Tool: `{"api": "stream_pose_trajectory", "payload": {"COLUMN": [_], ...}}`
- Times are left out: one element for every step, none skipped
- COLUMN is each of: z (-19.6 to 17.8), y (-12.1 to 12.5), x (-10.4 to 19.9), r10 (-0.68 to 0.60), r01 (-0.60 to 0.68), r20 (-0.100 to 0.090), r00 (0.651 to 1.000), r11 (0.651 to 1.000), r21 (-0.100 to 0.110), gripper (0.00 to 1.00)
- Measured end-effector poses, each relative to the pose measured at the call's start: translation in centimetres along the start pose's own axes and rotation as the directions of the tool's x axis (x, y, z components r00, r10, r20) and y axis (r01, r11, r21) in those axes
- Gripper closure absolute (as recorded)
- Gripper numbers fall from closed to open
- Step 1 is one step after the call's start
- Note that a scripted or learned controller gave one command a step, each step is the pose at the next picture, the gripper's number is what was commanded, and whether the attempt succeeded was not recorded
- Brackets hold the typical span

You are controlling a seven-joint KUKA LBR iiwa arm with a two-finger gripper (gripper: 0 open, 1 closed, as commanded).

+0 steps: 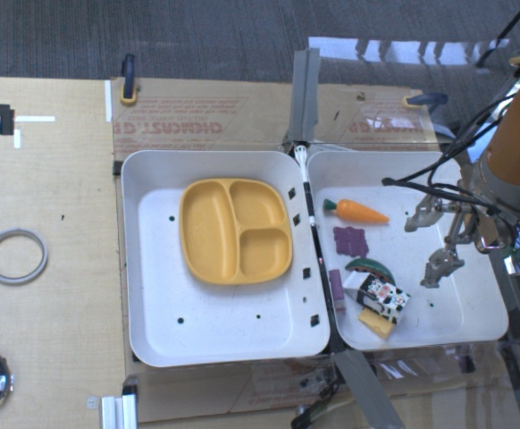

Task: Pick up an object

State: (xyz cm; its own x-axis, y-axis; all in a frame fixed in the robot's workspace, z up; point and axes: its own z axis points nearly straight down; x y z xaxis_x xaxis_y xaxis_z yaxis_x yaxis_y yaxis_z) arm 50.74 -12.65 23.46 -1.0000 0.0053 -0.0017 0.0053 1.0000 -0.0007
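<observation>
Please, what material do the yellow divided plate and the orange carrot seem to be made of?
The yellow divided plate looks like moulded plastic, matte: even colour, soft rounded ridges between three compartments. The orange carrot is probably a plastic toy, smooth, with uniform orange and a green end; it is too small to tell for sure.

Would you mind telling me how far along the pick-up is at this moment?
Nothing looks picked yet: the carrot, purple piece and yellow block lie in the right bin. The gripper is open above that bin's right side, holding nothing. Descending, closing and lifting remain.

left bin [153,329]: divided plate [236,231] | right bin [474,320]: carrot [360,211] behind toy pile [376,298]
</observation>
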Motion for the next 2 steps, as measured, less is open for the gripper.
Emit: {"api": "stream_pose_trajectory", "payload": {"z": [3.1,12.8], "y": [-1.0,-1.7], "x": [-5.7,-11.3], "r10": [0.359,0.403], "r01": [-0.359,-0.403], "r20": [0.0,0.0], "r00": [0.933,0.915], "r11": [0.933,0.915], "r21": [0.001,0.001], "gripper": [0.0,0.0]}}
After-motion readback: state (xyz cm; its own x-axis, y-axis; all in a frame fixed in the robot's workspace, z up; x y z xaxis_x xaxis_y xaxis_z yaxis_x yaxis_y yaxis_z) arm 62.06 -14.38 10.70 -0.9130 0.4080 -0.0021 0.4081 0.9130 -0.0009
